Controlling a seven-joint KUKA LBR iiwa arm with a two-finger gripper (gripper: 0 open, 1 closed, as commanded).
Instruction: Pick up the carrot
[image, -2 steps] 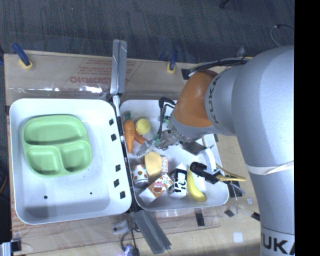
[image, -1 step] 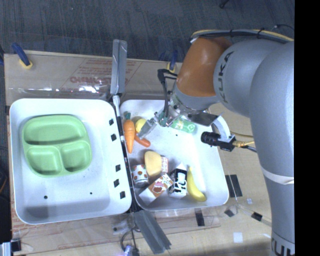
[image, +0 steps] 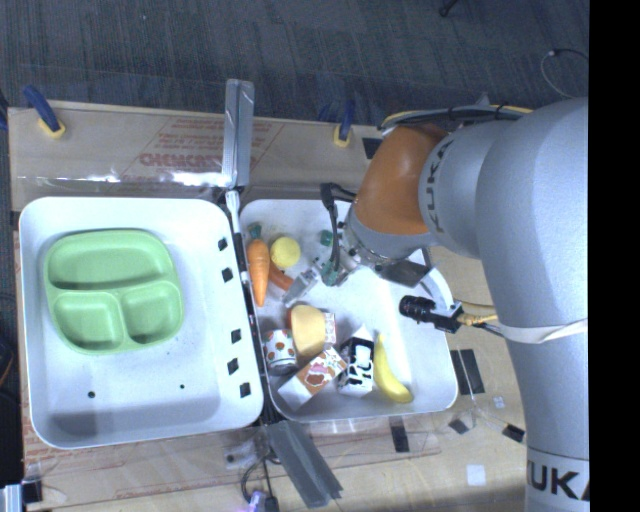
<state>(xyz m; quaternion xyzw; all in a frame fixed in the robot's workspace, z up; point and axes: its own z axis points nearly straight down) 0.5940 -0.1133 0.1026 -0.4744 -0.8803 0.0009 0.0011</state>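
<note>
Reaching in from your right, the grey arm (image: 520, 260) bends over the right bin (image: 430, 395), its orange band (image: 395, 190) sitting above the bin's far half. The end effector (image: 330, 268) hangs low inside that bin, near the far left part, and you cannot tell from this slanted view whether it is released or clenched; nothing is visibly caught in it.

The carrot (image: 259, 270) lies along the right bin's left wall, running roughly front to back with its green top end pointing away from you toward the far edge. It rests on the bin floor, near the end effector but apart from it. Just beside the carrot on its right sits a small yellow ball-like fruit (image: 285, 251), between carrot and end effector.

Closer to you in the same bin you will find a yellow wedge-shaped block (image: 309, 330), a small can (image: 279, 349) at its left, a printed carton (image: 318, 374) and a black-and-white carton (image: 358, 366) crowded together, and a banana (image: 388, 375) lying near the front right.

The left bin (image: 130, 410) holds a green divided tray (image: 112, 290) in its far left part. Both bins sit side by side on the worktop (image: 130, 150), with blue clamps (image: 42, 110) at its far edge.
</note>
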